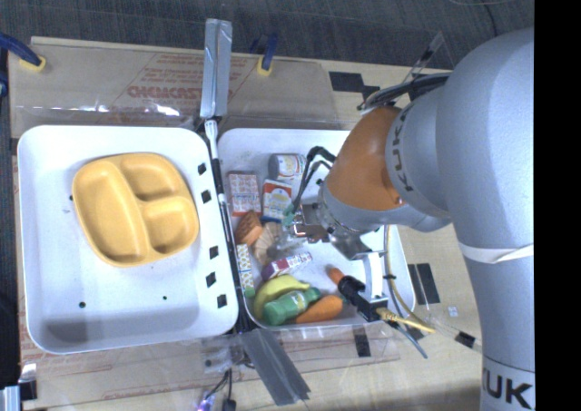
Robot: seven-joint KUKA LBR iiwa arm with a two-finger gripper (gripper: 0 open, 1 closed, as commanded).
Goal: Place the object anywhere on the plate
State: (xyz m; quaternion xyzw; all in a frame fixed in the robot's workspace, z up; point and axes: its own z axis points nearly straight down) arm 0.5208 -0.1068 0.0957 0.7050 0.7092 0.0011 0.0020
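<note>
**Operator:** Yellow plate [134, 208] sits in the left bin [45, 309], upper middle of that bin, three compartments, nothing on it. That is my target, so I read the task as not yet done.

**Observer:** Where is the object?

**Operator:** Somewhere in the right bin [399, 296], centre of the frame. It is a jumble: a banana [280, 288] and a green bottle [283, 308] at the lower edge, a carrot [320, 310] just beside them, small boxes [243, 191] and a can [285, 166] higher up. I cannot say which one the program has picked.

**Observer:** And the gripper?

**Operator:** The gripper [298, 226] is low over the middle of that pile, below the orange band [363, 169]. I cannot tell how its jaws stand; the wrist hides them, and I see nothing clearly between them.

**Observer:** Why is the arm so bunched up?

**Operator:** My guess is that it reaches in from the right and folds over to come down steeply, since the items touch each other and a slanted approach would knock neighbours.
</note>
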